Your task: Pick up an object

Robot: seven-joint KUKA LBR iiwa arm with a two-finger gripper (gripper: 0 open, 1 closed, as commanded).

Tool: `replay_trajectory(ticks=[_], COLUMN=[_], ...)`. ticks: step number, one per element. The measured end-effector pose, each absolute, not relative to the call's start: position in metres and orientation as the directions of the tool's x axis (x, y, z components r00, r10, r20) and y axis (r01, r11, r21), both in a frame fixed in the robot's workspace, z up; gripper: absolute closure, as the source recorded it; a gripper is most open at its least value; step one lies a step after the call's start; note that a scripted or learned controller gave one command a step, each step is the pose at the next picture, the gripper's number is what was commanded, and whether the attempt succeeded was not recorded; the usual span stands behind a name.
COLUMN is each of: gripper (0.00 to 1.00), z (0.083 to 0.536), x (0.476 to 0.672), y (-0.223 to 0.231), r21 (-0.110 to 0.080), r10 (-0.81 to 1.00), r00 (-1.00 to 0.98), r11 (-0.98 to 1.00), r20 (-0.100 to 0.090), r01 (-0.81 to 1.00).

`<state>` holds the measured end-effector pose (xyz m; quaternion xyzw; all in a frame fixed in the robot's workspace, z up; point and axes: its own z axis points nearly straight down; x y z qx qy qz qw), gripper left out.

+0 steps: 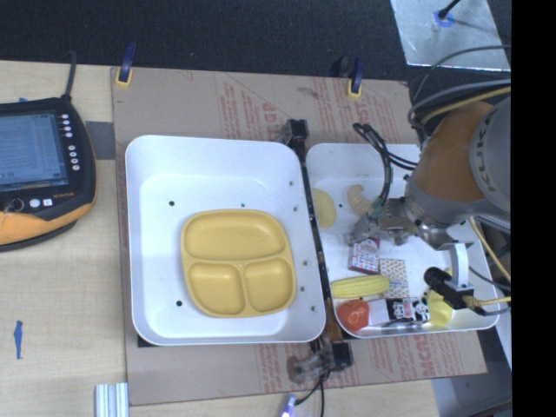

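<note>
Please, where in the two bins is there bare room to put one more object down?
Left bin: a bare white band runs between its walls and the yellow tray, widest at the far side. Right bin: crowded near the corn, tomato and small boxes, with the arm above.

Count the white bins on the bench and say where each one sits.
2. The left bin holds a yellow divided tray; the right bin beside it holds small items under the arm. None appear hidden.

Two white bins: the left bin [148, 233] holds one yellow tray [236, 261]. The right bin [334, 159] holds one corn cob [359, 286], one tomato [353, 314] and two small checkered packets [364, 257] [393, 275]. One tablet [39, 168] lies on the table [52, 337].
</note>
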<state>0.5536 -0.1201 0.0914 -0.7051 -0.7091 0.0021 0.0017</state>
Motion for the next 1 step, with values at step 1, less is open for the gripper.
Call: replay_trajectory(ticks=[1], gripper=[0.00], z=[0.0922], x=[0.6252], y=[-0.1206], r21=[-0.002], r10=[1.000], r00=[-0.003], r11=[0.003], r20=[0.001], r01=[1.000])
